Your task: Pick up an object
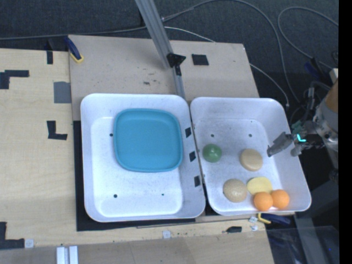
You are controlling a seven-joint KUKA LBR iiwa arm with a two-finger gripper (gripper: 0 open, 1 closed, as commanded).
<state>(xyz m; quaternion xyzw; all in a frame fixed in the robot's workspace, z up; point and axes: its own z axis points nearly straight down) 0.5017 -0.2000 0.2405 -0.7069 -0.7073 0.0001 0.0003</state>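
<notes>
2 white bins are sitting side by side on the tabletop (33, 147), and you are looking down on both from the single camera view. The left bin (99, 202) is carrying a blue plate (147, 139), lying flat near its middle, probably parked there to keep it away from the picking work. The right bin (231, 111) is holding everything you could pick: 1 green ball (212, 153) sitting alone near the inner wall, 1 tan round piece (251, 159) to its right, another tan round piece (235, 190) lower down, 1 yellow piece (259, 185) just beside it, and 2 orange balls (271, 200) touching each other in the near corner. I judge that cluster awkward for a clean grasp, while the green ball is sitting well apart from the rest.

The claw (286, 144) is hanging at the right rim of the right bin, above the wall and near the upper tan piece, and nothing is sitting between its fingers. Whether they are spread or pressed together, I cannot tell; the dark parts are blurring into one another, with a small teal light glowing on them. The arm behind it is being cut off at the right, so you are seeing little of the wrist. No pick is looking begun yet.
</notes>
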